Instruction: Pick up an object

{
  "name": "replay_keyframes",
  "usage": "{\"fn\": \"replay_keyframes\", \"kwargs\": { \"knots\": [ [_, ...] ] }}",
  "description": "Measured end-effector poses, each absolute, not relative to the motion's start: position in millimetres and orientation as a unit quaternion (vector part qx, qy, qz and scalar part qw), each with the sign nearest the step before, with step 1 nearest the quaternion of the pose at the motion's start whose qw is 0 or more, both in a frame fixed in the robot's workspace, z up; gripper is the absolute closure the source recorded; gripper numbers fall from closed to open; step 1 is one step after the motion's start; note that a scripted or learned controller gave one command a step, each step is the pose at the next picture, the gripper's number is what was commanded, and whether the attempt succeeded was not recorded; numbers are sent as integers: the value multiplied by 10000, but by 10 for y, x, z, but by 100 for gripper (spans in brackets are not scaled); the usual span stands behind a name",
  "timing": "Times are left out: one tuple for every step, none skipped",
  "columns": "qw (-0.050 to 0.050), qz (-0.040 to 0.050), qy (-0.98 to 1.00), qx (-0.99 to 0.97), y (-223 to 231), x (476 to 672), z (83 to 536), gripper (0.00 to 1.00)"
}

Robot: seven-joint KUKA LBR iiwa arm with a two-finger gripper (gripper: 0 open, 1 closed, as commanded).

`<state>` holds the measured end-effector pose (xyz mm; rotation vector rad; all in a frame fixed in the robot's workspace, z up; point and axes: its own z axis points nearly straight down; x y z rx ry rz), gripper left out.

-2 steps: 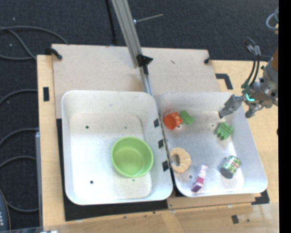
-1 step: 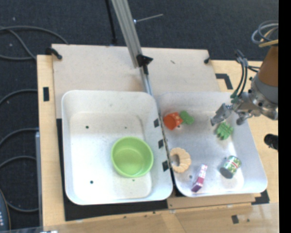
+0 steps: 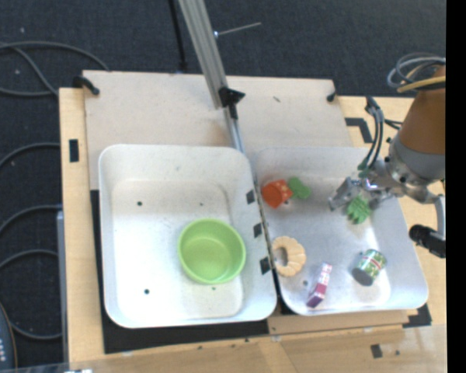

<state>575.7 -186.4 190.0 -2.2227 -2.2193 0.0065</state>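
The right bin (image 3: 396, 286) holds several small objects. An orange-red piece (image 3: 276, 193) lies at the bin's left beside a small green piece (image 3: 299, 187). A beige ring (image 3: 288, 256) rests against the left wall, with a pink packet (image 3: 320, 285) near the front. A green and silver can (image 3: 368, 266) lies at the front right. My gripper (image 3: 357, 196) hangs over the right side of this bin, directly above a bright green toy (image 3: 359, 210) that pokes out beneath it. Whether the toy is gripped or lifted I cannot tell.
The left bin (image 3: 132, 169) holds a lime green bowl (image 3: 211, 250) near its front right corner. A slanted metal rail (image 3: 206, 45) rises from the gap between the bins at the back. Cables trail over the dark floor at left.
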Motion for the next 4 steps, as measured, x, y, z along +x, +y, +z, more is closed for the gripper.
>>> {"fn": "replay_keyframes", "kwargs": {
  "knots": [
    [12,23,-7065,-7077,-1848,5774,1273,0],
    [-21,-11,-7050,-7093,-1858,5796,1423,100],
    [-29,-19,-7083,-7059,-1816,5897,1931,100],
    [-29,-17,-7085,-7057,-1833,5891,2370,100]
  ]
}}
